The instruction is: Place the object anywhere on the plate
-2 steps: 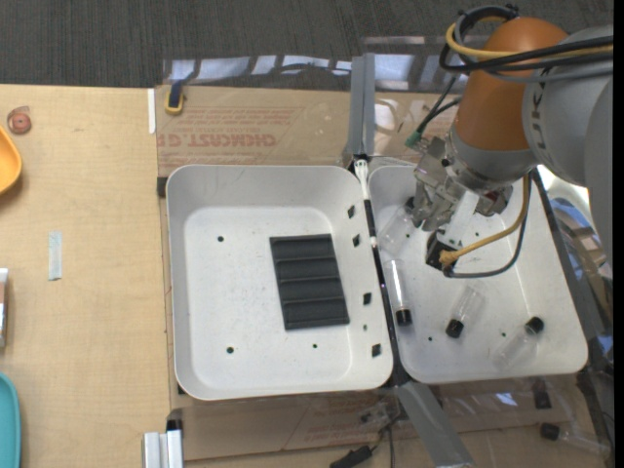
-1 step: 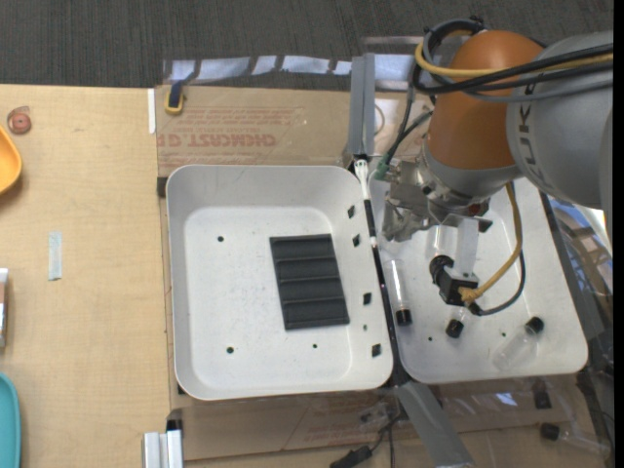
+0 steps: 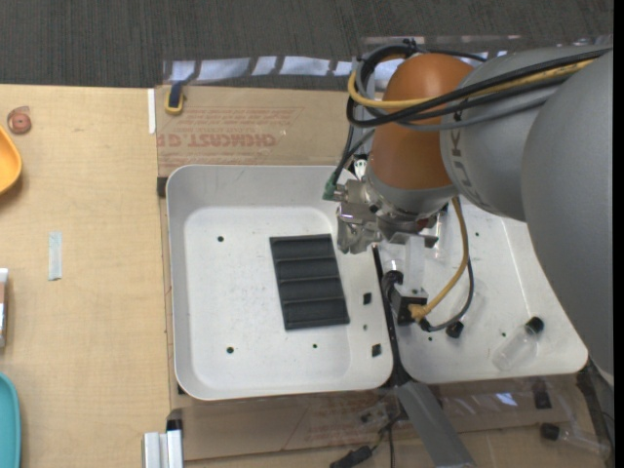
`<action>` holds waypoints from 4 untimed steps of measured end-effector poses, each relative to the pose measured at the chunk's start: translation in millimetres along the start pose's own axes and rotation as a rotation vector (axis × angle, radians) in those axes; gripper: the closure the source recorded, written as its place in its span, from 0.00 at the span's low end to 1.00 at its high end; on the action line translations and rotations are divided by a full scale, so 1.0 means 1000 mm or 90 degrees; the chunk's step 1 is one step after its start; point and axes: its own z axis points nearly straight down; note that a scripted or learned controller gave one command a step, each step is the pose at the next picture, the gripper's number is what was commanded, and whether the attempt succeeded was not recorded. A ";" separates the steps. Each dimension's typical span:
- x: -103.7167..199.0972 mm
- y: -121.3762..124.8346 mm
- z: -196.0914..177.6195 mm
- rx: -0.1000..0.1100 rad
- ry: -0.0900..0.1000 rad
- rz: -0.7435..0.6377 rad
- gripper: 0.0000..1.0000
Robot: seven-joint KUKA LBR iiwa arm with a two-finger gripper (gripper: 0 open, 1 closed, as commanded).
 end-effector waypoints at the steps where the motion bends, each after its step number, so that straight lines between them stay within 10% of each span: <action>1: 0.060 -0.066 -0.012 -0.001 0.000 -0.139 1.00; 2: 0.062 -0.014 -0.041 -0.003 0.000 -0.218 1.00; 3: 0.087 0.045 -0.090 -0.002 0.000 0.284 1.00; 4: 0.130 0.076 -0.041 -0.002 0.000 0.338 1.00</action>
